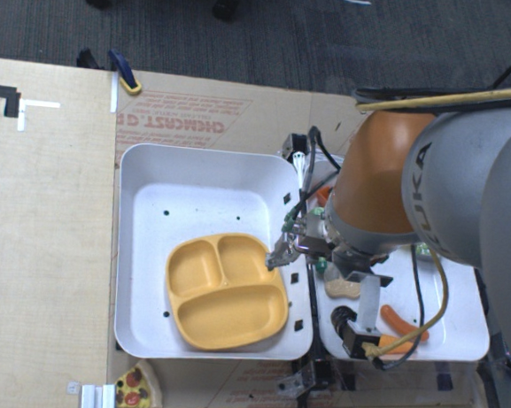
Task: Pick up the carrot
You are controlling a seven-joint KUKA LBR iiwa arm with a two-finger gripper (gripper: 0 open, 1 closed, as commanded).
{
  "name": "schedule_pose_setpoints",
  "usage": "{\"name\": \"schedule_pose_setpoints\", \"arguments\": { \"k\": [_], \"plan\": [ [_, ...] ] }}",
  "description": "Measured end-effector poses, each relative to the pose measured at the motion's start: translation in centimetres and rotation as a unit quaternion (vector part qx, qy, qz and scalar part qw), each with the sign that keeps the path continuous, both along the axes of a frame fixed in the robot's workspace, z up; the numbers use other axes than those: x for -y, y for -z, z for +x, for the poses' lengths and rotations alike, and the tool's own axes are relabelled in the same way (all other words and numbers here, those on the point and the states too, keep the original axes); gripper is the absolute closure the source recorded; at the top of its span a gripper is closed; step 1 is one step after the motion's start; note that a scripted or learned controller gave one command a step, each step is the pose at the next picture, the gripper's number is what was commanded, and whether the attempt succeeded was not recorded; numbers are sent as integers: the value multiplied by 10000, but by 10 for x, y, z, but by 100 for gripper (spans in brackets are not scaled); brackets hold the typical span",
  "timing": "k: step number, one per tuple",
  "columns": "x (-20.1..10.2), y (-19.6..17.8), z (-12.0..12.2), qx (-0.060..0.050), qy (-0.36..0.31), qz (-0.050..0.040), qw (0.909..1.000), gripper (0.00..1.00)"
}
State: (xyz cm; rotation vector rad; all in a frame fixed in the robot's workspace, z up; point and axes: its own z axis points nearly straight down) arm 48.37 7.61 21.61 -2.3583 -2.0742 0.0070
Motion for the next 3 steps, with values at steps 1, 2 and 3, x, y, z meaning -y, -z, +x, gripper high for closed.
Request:
{"name": "schedule_pose_setpoints", "arguments": {
  "k": [1,2,3],
  "plan": [
    [27,-245,-4,37,-820,-5,9966,0],
    [-34,-62,-5,2,-1795,3,9838,0],
    [17,26,-6,0,-1879,10,9822,0]
  ]
}}
